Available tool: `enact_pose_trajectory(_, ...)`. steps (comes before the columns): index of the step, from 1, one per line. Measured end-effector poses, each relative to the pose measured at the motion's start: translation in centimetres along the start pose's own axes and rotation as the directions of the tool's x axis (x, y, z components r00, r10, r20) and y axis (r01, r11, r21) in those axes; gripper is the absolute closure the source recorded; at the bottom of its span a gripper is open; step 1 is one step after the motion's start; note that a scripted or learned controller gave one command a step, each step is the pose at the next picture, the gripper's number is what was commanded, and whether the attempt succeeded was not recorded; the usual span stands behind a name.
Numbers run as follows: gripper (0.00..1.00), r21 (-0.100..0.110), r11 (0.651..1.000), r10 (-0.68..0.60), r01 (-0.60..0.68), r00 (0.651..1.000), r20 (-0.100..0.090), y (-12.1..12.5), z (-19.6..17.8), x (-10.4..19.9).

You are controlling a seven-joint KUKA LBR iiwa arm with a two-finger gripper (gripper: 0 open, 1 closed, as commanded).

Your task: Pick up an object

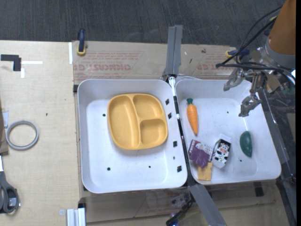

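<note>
My gripper hangs above the back right part of the right bin, open, with nothing between its fingers. In that bin lie an orange carrot near the left wall, a purple packet, a small black-and-white carton beside it, a tan piece at the front, and a dark green oval object toward the right. The green object lies just in front of and below the gripper. A yellow divided plate sits in the left bin.
A grey divider bar runs between the bins at the back. On the bench to the left lie a tape ring, scissors and a blue-handled clamp. Cables trail from the arm at the upper right.
</note>
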State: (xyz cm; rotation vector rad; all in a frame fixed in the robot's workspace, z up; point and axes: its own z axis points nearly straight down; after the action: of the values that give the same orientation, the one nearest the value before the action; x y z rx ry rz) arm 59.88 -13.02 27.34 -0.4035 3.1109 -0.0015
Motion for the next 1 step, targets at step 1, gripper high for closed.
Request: enact_pose_trajectory(1,0.0,-0.002,1.0,-0.016,0.016,1.0,-0.003,3.4,5.53,2.9)
